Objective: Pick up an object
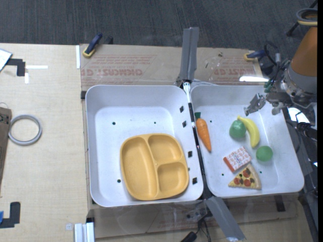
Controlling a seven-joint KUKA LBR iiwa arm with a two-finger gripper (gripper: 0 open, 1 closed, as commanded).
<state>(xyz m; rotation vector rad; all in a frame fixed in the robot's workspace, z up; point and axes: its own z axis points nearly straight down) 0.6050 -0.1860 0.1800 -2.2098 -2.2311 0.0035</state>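
The right bin (217, 102) holds an orange carrot (203, 134) near its left wall. Further right lie a green round fruit (237, 130), a yellow banana (251, 130) and a smaller green ball (264, 154). A red and white box (237, 159) and a pizza slice toy (246, 178) lie toward the front. My gripper (264, 107) hangs over the bin's back right corner, up and to the right of the banana. It is open, with nothing between its fingers.
A yellow divided plate (154, 165) lies in the left bin (93, 135). A grey post (190, 54) stands behind where the bins meet. On the bench to the left lies a tape roll (22, 130). Blue clamps (92, 45) hold the cardboard at the back.
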